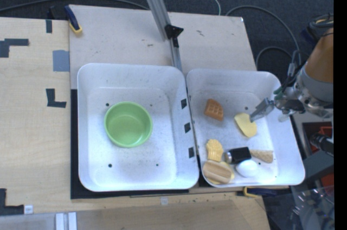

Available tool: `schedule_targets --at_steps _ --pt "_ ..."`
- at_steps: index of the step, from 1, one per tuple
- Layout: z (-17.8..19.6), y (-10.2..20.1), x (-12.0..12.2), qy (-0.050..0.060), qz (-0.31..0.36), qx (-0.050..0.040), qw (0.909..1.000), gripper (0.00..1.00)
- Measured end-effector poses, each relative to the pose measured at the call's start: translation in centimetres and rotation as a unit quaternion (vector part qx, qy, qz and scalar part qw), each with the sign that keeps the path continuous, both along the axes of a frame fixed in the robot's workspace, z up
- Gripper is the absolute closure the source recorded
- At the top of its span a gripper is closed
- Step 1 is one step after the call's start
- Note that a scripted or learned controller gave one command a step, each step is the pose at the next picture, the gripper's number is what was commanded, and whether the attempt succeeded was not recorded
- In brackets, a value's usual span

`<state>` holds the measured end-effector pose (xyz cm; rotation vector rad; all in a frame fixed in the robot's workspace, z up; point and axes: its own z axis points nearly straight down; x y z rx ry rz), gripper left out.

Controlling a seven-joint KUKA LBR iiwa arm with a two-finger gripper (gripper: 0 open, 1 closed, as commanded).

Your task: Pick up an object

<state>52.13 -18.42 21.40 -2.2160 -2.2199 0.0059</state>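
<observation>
In the right bin (233,82) lie a brown waffle piece (214,109), a pale yellow slice (245,125), a yellow corn piece (214,149), a black object (237,155), a white egg shape (248,168), a bun (218,172) and a tan wedge (263,156). My gripper (256,114) reaches in from the right, low over the bin, with its tip at the upper right edge of the pale yellow slice. I cannot see whether it touches the slice.
The left bin (92,82) holds a green bowl (128,124). A metal pole (157,1) slants up from the divide between the bins. Cables (260,17) lie on the dark floor behind. The objects crowd the right bin's front half.
</observation>
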Motion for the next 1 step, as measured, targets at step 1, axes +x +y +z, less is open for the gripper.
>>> schedule_targets --at_steps 1 --pt "-6.03 0.90 -0.51 0.001 0.000 0.0007 1.0000 0.00"
